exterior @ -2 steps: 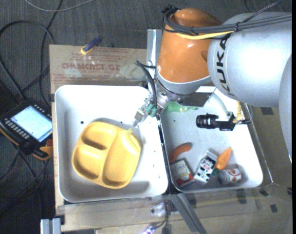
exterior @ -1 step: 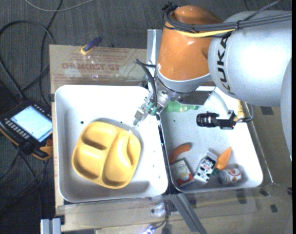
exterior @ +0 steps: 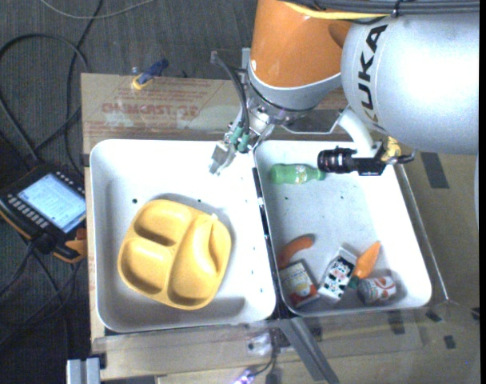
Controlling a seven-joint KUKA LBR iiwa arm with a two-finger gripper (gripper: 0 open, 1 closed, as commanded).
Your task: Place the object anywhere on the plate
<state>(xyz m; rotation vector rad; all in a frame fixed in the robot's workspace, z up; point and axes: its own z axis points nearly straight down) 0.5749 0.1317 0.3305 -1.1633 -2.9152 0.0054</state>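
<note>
- I read this as the start of the job: the yellow plate [exterior: 176,252] lies bare in the left bin [exterior: 107,174], and nothing sits in any of its three compartments.
- My hand [exterior: 221,160] hangs over the far edge of the left bin, just beside the divider between the two bins, well apart from the plate.
- I see nothing between its tips. Whether they are spread or pressed together I cannot tell; they are too small and blurred from this angle.
- The task does not name its object, so I take it to be one of the things in the right bin [exterior: 415,214]: a green bottle [exterior: 297,174] lying on its side near the far wall, an orange carrot-like piece [exterior: 295,249], a second orange piece [exterior: 368,258], a small can [exterior: 297,282], a little carton [exterior: 336,276] and another can [exterior: 376,288] clustered at the near side.
- The green bottle is nearest my hand and lies apart from the rest, so I judge it the easiest pick.
- Next move as I see it: swing across the divider into the right bin, come down over the chosen thing with the tips either side of it, close, lift clear of the wall, then carry it back over the plate and let go.
</note>
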